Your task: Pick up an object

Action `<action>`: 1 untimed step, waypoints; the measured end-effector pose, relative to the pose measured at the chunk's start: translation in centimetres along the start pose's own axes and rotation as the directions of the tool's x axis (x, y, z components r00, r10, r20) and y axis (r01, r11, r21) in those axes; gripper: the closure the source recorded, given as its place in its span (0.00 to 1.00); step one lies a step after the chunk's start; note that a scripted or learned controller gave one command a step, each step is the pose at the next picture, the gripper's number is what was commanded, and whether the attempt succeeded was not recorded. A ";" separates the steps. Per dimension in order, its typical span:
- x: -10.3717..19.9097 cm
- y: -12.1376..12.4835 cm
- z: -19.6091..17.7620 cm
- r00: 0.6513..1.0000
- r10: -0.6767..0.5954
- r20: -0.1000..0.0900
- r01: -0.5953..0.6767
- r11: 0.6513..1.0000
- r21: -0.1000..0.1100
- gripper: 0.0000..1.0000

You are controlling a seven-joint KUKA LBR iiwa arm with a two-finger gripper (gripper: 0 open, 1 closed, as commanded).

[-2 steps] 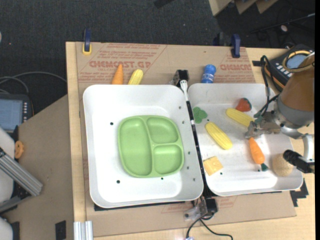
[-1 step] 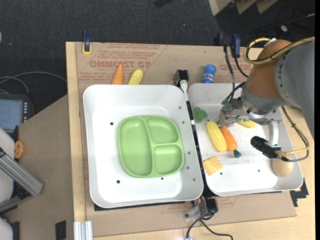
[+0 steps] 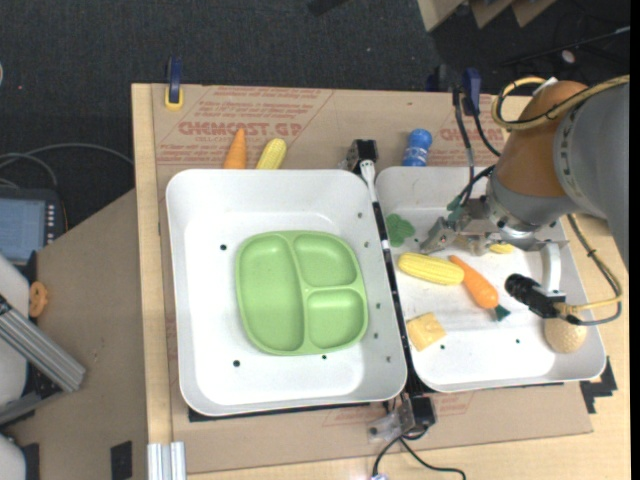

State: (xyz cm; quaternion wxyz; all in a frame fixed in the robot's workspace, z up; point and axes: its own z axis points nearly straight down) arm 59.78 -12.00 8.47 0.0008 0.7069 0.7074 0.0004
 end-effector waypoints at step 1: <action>0.4 -7.9 0.0 1.000 0.003 -0.004 -0.003 1.000 0.011 0.00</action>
